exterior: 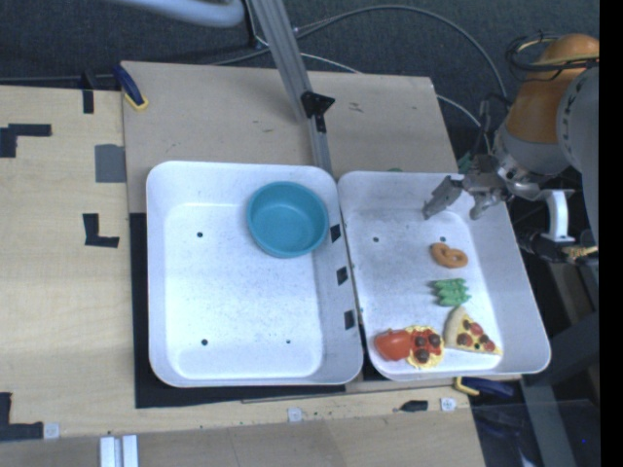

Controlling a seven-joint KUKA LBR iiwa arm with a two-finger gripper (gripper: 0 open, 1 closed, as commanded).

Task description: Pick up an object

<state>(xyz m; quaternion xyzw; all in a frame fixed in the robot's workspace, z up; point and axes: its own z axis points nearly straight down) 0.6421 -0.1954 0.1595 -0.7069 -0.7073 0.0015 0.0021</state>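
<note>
My gripper [458, 202] hangs open over the far right part of the right bin [389, 212], its two fingers spread with nothing between them. Below it in that bin lie a brown pretzel [449, 255], a green leafy piece [450, 291], a pizza slice [470, 333], a round yellow piece with red dots [424, 345] and a red piece [393, 344]. The pretzel is the nearest, a short way toward the front from the fingertips.
A blue bowl [287, 218] stands in the far right corner of the left bin [195, 300]. A grey slanted pole [292, 61] rises behind the two bins. The arm's orange band [545, 105] is at the right edge.
</note>
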